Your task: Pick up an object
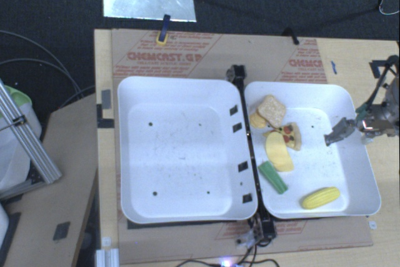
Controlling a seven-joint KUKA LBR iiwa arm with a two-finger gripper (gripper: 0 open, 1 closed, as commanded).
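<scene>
Corn [320,197]: light, stiff, rounded; likely slippery; grip across middle.
Gripper [330,137]: jaws' state unclear; nothing visibly held.

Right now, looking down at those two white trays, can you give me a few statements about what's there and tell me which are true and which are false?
1. All the toy food lies in the right bin. True.
2. The corn cob sits in the left bin. False: it lies near the right bin's front edge.
3. The gripper holds the green piece. False: the two are well apart.
4. The bread slice lies near the divider between the bins. True.
</scene>
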